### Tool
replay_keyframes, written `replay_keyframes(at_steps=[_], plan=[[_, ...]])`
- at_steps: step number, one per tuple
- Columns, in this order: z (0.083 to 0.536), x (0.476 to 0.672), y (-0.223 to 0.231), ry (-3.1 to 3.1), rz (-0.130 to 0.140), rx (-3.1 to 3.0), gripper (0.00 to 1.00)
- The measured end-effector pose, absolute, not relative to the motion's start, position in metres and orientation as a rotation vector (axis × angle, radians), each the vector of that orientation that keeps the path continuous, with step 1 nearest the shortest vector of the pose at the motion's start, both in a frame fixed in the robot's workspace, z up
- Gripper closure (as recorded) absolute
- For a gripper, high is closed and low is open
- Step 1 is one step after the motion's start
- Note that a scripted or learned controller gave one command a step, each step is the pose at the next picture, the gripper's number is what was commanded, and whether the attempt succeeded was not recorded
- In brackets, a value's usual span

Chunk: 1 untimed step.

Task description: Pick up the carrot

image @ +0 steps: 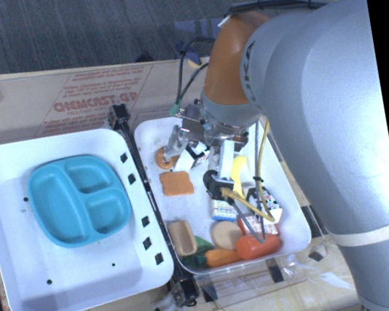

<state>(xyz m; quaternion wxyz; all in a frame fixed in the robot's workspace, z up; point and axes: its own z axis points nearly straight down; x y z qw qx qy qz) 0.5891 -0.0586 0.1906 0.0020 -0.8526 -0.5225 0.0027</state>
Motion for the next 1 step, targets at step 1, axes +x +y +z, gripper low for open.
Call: replay_keyframes(at_steps=[1], plan=[[0.1232,0.5698,-0.0963,-1.453,0.015,-2.78,0.0]])
